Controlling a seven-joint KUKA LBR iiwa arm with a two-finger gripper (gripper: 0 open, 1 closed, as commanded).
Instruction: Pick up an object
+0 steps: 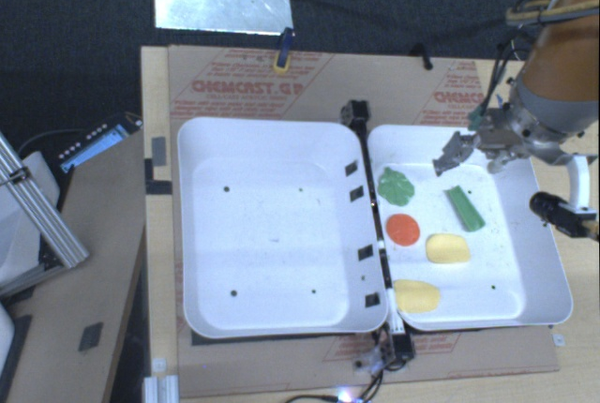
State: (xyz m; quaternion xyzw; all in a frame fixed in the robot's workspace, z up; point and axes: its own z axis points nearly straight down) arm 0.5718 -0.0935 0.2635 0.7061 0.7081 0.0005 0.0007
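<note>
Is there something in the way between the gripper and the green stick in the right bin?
Nothing visible. The gripper hangs above the right bin, up-left of the green stick, with bare bin floor between them.

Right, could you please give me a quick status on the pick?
Gripper above right bin, nothing held. Green block nearest, just below it. Nothing in the way.

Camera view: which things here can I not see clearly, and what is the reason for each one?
- Gripper: small and slightly blurred above the right bin; whether anything sits between its fingers cannot be told.
- Arm: cut off by the picture's right and top edges.
- Lower yellow piece: its left end meets the divider between the bins, so its full outline is unclear.
- Green leafy piece: too small to identify.
</note>
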